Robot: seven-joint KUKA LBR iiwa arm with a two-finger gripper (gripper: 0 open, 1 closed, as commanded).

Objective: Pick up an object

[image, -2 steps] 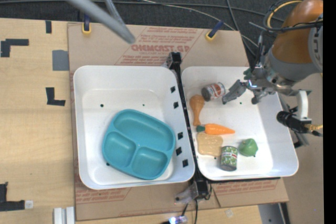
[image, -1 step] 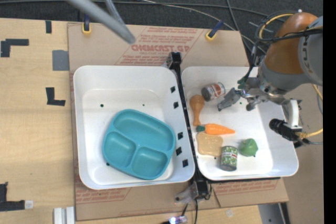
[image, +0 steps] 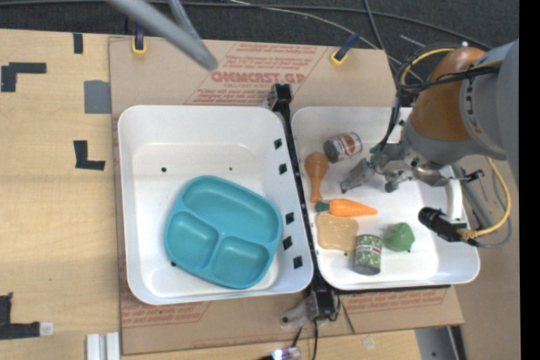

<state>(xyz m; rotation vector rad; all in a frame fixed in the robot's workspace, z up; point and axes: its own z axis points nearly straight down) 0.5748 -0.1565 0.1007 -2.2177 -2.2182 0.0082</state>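
From the camera above the bench, the gripper [image: 364, 174] hangs low in the right bin [image: 456, 270], its grey fingers spread partway with nothing between them. Just beside its tips, toward the left bin [image: 143, 139], lie one toy chicken drumstick [image: 315, 171] and one toy carrot [image: 350, 208]; one small can [image: 342, 147] sits just behind them. Nearer the front edge are one slice of toy bread [image: 335, 232], a second can [image: 368, 254] and one green lump [image: 400, 236]. The carrot is probably light, stiff, smooth plastic; grip across its thick middle. One turquoise divided plate [image: 223, 231] lies well apart.
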